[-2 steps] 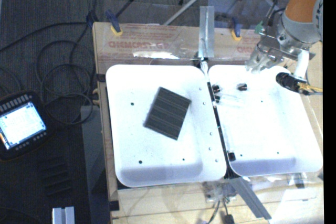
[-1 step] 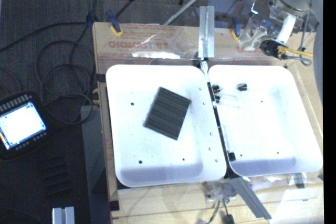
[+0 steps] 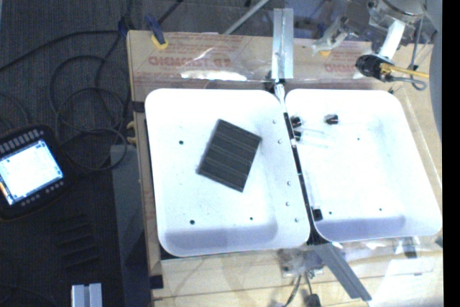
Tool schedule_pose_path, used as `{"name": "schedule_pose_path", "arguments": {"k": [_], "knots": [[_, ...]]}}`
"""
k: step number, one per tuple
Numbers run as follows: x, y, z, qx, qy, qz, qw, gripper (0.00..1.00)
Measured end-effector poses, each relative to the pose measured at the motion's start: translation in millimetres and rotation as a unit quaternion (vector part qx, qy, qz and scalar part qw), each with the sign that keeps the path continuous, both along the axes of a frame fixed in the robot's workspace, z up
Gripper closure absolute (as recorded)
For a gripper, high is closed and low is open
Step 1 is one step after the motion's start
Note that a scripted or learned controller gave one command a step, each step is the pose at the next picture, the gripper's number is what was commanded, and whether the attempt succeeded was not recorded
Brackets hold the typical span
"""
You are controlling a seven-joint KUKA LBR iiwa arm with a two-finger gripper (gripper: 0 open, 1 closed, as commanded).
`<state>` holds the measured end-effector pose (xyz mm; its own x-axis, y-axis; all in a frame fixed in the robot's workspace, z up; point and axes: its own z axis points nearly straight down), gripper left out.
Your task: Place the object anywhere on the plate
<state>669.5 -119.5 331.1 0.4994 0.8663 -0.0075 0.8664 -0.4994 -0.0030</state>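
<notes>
The small dark object point(image 3: 331, 118) lies near the back edge of the right bin point(image 3: 374, 226); the dark ribbed plate point(image 3: 230, 155) sits mid left bin point(image 3: 165, 219). The tool point(image 3: 338, 32) hangs beyond the back edge; its grip I cannot tell. Best drop straight down, then lift clear over the divider rims; the plate has open room all round.

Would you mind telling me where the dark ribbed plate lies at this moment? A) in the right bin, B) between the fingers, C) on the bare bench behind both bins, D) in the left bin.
D: the dark ribbed plate lies flat and tilted on the floor of the left bin, while the small dark object sits in the right bin.
</notes>
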Motion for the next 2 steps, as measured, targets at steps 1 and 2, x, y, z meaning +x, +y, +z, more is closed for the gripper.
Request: {"name": "schedule_pose_path", "arguments": {"k": [1, 2], "knots": [[0.3, 87.5, 42.5, -0.0001, -0.001, -0.067, 0.9978, 0.0], [-11.2, 138.0, 55.5, -0.0008, -0.001, -0.182, 0.9833, 0.0]]}}
